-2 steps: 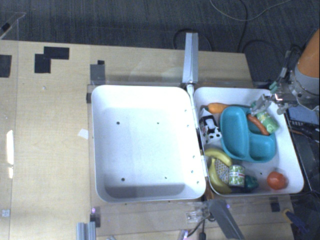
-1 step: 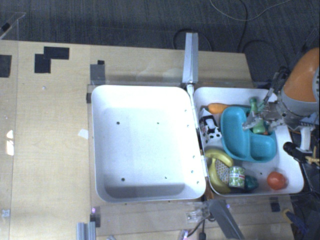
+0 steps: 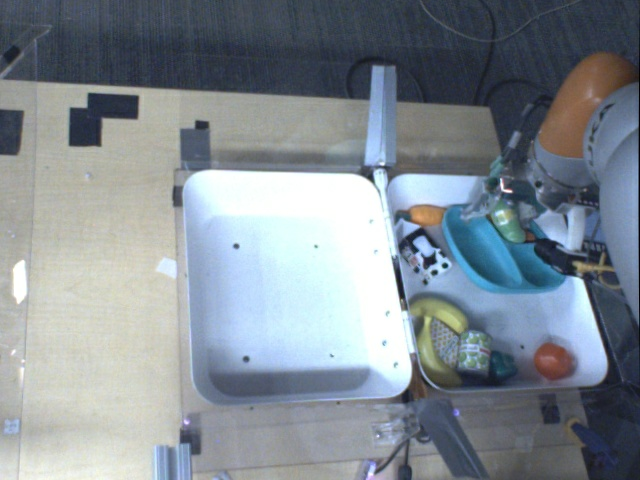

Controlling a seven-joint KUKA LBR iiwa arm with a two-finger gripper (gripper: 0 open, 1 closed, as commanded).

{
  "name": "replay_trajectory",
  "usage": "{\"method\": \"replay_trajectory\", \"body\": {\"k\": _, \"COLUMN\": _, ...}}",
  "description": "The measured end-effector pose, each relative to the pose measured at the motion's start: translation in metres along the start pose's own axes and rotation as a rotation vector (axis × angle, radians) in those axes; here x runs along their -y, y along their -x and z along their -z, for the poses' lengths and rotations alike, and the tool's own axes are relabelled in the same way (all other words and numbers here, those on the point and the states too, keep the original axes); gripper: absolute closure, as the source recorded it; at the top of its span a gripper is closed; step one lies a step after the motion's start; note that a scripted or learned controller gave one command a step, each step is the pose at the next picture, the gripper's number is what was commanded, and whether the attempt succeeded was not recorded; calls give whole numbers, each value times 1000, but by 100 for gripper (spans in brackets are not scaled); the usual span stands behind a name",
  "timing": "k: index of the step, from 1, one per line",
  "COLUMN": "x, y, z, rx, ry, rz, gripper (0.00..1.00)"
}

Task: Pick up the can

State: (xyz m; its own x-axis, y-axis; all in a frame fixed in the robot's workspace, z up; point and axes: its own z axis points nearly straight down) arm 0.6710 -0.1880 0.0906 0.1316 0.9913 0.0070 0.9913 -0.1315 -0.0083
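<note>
The gripper (image 3: 508, 206) hung over the blue bowl (image 3: 500, 253) at the right bin's (image 3: 590, 363) far edge, seemingly pinching a small greenish thing; I couldn't tell for sure. The can (image 3: 474, 352) lay near the bin's front edge, touching the banana (image 3: 436, 330), which could get nudged or grabbed instead.

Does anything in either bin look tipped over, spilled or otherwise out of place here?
The shallow blue plastic bowl in the right white bin sits tilted, one rim raised toward the gripper. The small patterned green can lies on its side against the yellow banana. Nothing looks spilled or damaged.
</note>
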Motion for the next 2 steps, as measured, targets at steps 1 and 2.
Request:
{"method": "replay_trajectory", "body": {"k": 1, "x": -2, "y": -4, "z": 12, "rx": -2, "ry": 1, "rz": 10, "gripper": 100}}
{"method": "replay_trajectory", "body": {"k": 2, "x": 41, "y": -5, "z": 126, "rx": 9, "ry": 14, "rz": 123, "gripper": 100}}
